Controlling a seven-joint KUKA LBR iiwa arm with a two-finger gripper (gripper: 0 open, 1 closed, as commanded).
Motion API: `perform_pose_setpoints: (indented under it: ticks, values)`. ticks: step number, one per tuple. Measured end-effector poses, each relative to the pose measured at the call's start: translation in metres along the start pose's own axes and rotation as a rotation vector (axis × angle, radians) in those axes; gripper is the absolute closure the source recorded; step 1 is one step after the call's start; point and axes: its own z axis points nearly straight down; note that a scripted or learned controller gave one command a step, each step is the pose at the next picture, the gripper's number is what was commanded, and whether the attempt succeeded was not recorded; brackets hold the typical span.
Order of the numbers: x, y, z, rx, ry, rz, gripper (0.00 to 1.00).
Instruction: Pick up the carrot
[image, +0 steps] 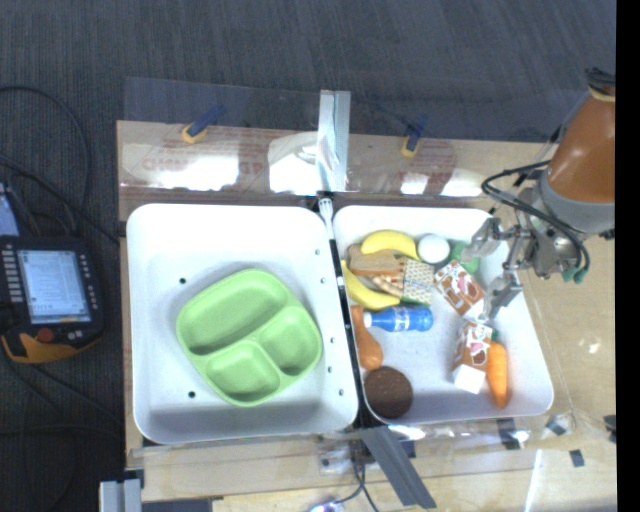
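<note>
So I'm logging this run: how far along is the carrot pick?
Nothing looks done: the carrot lies in the right bin, at its near right corner beside a small carton. In hand: the end effector hangs over that bin's right side, farther back than the carrot, with nothing visible between its fingers. Left: move over the carrot, grasp it and lift.

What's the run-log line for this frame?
task: pick carrot | tool: over right bin's upper right, apart from carrot | carrot: lying in bin, lower right | status: not grasped

Arm (585, 150) cut off at right edge; claw (505, 265) finger state unclear; lower banana (368, 291) partly hidden under snacks.
</note>
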Motion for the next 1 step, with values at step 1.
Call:
perform_pose_setpoints:
  ticks: [1]
  values:
    - [0.0694,-0.0335,0.0797,0.001,-0.006,-0.034,0.00]
